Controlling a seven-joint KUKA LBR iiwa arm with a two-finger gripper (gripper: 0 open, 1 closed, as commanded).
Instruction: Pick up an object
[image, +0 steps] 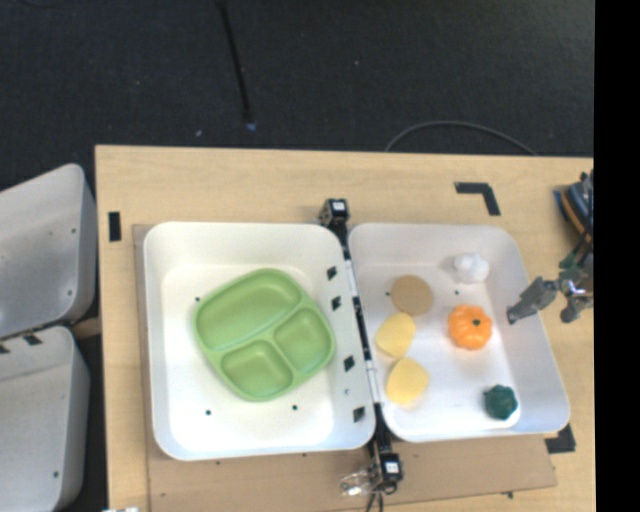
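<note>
The right bin (540, 385) holds several small things: an orange fruit (470, 327), a white lump (470, 266), a tan disc (411, 294), two pale yellow pieces (396, 334) (407, 381) and a dark green lump (500, 402). My gripper (548, 302) hangs over the bin's right rim, to the right of the orange fruit and apart from it. It is open, and nothing sits between its fingers (525, 301).
The left bin (170, 420) carries a green divided plate (264, 332). A ridge with black clips (352, 320) separates the two bins. Bare wooden bench (250, 185) surrounds them, with white chair-like shapes (40, 260) at the far left.
</note>
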